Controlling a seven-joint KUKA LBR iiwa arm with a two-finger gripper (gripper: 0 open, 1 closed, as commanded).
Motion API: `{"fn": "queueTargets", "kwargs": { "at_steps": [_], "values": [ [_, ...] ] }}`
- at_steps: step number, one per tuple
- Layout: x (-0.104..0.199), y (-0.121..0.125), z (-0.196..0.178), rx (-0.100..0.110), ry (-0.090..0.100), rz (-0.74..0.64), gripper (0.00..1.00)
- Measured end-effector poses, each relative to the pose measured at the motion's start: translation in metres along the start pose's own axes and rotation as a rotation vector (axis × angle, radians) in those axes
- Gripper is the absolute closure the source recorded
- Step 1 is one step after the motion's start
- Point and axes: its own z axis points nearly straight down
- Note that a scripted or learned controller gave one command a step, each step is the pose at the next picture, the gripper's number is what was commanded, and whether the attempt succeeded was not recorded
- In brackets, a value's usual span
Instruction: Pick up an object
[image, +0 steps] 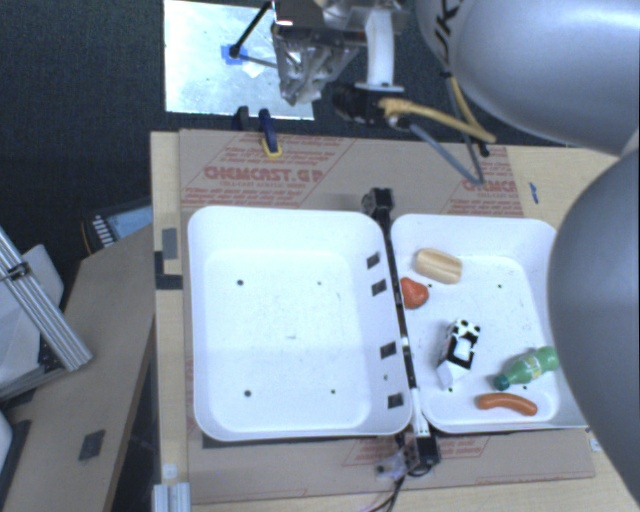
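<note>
In the right bin (535, 240), an orange sausage (506, 403), a green bottle (527, 367) and a black-and-white carton (459, 349) are seen nearest, with a red piece (413, 292) and a bread roll (438, 265) behind them. Beyond the bins, the claw (300, 85) is raised above the tabletop (330, 165); whether it is open or closed cannot be told.

Arm (560, 70): smooth grey rounded casing, big and blurred along the top and right, black lettering partly visible near the top. Tool (298, 75) is bare-metal, silvery, with a tapered finger assembly. White cylindrical fitting (379, 50) beside it. Yellow-tan cable (440, 118) and a black connector (365, 103) run off the wrist.
</note>
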Motion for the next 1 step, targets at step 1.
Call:
{"fn": "queueTargets", "kwargs": {
  "at_steps": [1],
  "values": [
    [-0.0008, -0.0063, 0.1158, 0.021, -0.006, 0.004, 1.00]
  ]
}}
